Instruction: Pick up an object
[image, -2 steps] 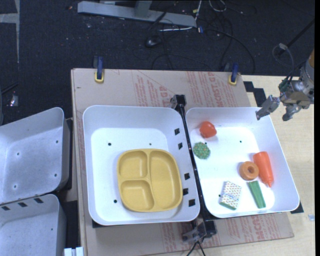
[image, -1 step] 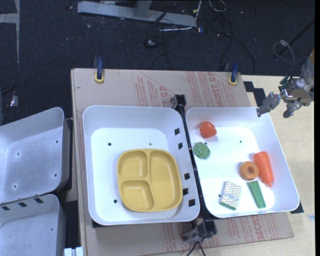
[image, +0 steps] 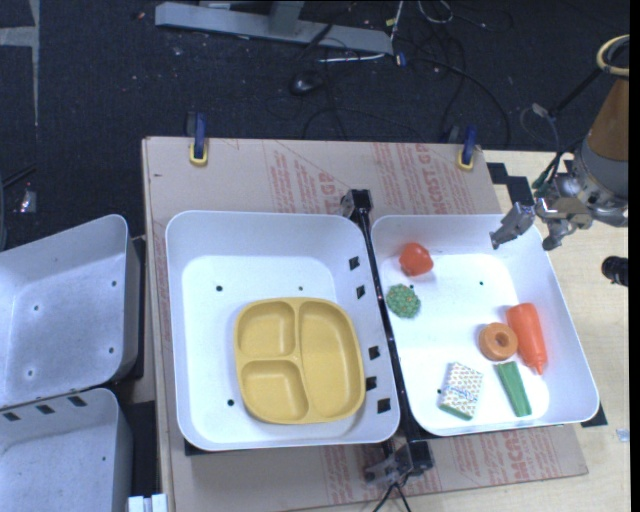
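Note:
My gripper (image: 530, 230) hangs over the far right corner of the right bin (image: 455, 232), its two dark fingers spread apart with nothing between them. Inside that bin lie a red tomato-like piece (image: 416, 259), a green round piece (image: 403, 300), an orange ring (image: 497, 341), an orange carrot (image: 530, 336), a green stick (image: 514, 388) and a small green-and-white box (image: 461, 389). The gripper is well right of the red piece and above the carrot's end of the bin.
The left bin (image: 200, 240) holds a yellow divided plate (image: 298, 359). Black clips run along the seam between the bins (image: 366, 290). Two clamps (image: 198, 140) hold the cardboard base at the back. White trays (image: 60, 300) sit off the bench at the left.

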